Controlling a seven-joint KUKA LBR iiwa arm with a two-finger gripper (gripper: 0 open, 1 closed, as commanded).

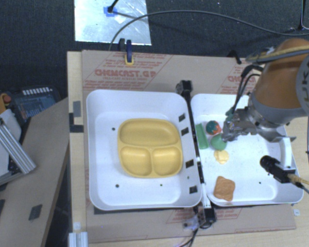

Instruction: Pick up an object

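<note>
I count two white bins (100, 104), one yellow tray (147, 147), and five small items: green stick (201, 136), multicoloured ball (212, 127), green ball (219, 142), yellow piece (222, 156), brown piece (224, 188).

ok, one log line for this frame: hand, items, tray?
hand: low in right bin, by green ball | loose: multicolour ball, green stick, orange-brown piece | yellow tray: left bin

yellow divided tray (147, 147) in left bin (100, 138), foil sheet (113, 14) behind

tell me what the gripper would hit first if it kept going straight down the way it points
Most likely the small green ball, which lies just under the gripper in the right bin. The multicoloured ball sits close beside it, and depth is hard to judge from this slanted view.
</note>
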